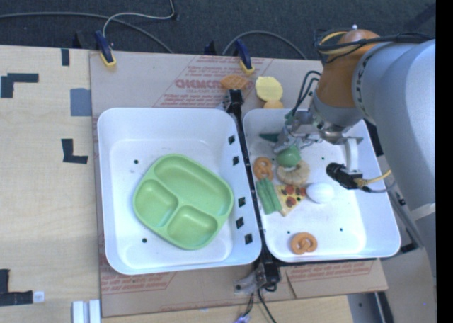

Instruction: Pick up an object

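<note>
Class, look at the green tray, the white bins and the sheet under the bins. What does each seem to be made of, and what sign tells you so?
Green tray: probably moulded plastic, matte, with an even colour and rounded compartments.
White bins: likely plastic, smooth, slightly glossy, with soft highlights on the walls.
Sheet: cardboard, judging by the dull brown surface with red print.

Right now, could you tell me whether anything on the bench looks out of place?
Yes: a yellow toy and an orange waffle-like toy lie on the cardboard behind the right bin, outside both bins. The other toys sit clustered inside that bin.
</note>
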{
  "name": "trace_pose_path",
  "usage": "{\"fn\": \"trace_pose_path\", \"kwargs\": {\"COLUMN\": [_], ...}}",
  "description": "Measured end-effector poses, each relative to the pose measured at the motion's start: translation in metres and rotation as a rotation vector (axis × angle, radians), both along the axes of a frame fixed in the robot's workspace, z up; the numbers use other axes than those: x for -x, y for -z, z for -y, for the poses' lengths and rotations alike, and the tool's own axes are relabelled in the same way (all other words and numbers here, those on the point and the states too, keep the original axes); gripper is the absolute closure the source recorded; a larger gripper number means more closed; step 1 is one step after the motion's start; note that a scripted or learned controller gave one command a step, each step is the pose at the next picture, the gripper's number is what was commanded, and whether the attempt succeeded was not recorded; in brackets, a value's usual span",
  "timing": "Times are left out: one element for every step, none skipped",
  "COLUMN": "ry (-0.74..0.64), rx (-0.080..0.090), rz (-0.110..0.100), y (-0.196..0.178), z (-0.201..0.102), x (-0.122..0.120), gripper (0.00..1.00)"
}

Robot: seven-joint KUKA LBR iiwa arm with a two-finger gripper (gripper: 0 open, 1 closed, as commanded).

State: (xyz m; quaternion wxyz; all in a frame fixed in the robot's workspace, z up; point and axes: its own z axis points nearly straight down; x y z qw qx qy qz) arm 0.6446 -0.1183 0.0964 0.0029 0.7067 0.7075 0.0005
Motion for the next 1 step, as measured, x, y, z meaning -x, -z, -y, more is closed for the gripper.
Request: {"fn": "trace_pose_path", "kwargs": {"ry": [-0.001], "rx": [-0.004], "rz": [-0.004], "y": [-0.0885], "z": [-0.0523], "x": [0.0304], "gripper": [1.0]}}
